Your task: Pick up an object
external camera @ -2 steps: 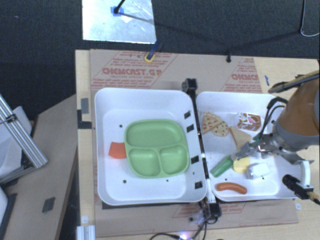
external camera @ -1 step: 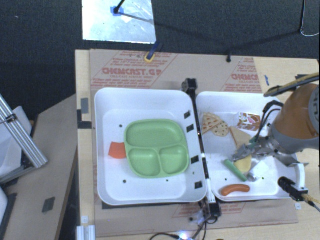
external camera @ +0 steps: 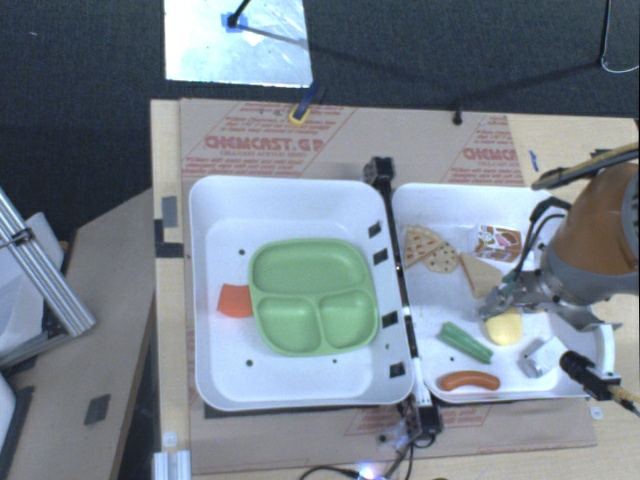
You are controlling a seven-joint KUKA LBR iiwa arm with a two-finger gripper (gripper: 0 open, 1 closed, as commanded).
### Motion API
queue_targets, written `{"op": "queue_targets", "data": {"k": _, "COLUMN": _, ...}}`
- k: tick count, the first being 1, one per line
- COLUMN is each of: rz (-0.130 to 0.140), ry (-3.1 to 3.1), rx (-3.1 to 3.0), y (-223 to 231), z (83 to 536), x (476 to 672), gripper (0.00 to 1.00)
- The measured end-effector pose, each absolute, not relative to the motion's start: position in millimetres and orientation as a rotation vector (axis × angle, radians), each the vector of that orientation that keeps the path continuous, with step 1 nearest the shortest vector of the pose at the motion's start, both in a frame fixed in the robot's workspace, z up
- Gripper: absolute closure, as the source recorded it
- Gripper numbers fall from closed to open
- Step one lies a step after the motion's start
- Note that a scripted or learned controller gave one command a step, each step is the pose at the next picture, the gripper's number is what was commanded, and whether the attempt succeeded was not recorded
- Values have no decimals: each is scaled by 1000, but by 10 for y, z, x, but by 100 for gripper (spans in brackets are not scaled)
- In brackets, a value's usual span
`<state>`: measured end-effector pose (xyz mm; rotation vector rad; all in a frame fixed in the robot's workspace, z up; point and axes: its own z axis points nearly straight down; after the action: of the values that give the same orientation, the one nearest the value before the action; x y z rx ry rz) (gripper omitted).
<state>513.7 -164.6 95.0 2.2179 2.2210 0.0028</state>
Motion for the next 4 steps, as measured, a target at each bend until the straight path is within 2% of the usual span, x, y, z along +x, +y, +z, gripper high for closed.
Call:
{"op": "queue_targets", "data": {"k": 3, "rz": 5, "ry": 2222, "rx": 2213, "y": -1770, "z": 2270, "x": 5171, "gripper": 100}}
{"op": "queue_targets", "data": {"k": 4, "rz": 5, "ry": 2230, "rx": 2210, "y": -1312, "z": 2339, "x": 5257, "gripper": 100}}
